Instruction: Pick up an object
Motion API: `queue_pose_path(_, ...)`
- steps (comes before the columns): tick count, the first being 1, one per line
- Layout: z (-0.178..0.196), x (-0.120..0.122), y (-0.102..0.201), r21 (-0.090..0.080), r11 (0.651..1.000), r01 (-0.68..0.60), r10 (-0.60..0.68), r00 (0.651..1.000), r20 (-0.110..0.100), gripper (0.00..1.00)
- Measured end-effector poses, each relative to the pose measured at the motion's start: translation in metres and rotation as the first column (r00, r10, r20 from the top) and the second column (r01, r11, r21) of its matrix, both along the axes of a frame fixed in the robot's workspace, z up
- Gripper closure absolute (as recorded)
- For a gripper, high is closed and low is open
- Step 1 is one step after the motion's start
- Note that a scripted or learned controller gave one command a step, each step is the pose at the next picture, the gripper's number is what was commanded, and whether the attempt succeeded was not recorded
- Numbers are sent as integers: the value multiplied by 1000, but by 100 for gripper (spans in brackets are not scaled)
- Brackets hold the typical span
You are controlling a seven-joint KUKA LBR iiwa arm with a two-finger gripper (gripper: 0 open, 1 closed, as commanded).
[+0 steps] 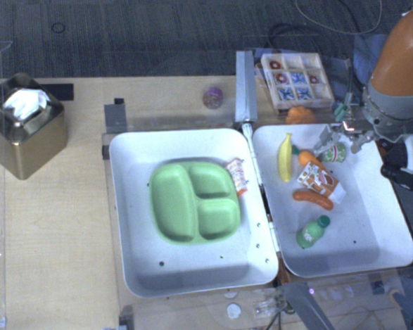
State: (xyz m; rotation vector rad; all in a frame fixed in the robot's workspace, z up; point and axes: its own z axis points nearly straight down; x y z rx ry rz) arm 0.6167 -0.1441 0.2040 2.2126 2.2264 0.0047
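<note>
Camera view: claw state unclear, above right bin; banana just left.

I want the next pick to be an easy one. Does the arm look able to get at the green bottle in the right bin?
Probably yes. The green bottle lies alone near the right bin's front, apart from the sausage, with nothing over it.

A single fixed camera looks down at a slant from above the bench, far enough back to take in both the left bin and the right bin whole, with the arm entering at the right edge.
</note>
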Motion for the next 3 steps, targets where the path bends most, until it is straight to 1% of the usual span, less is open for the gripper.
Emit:
queue_pose_path(1, -108, -26, 25, -1, 998, -68, 68, 998, 4, 0)
queue_pose_path(2, -95, -23, 25, -2, 998, -69, 69, 998, 12, 100)
queue_pose_path(3, -17, -16, 67, -1, 992, -128, 128, 992, 4, 100)
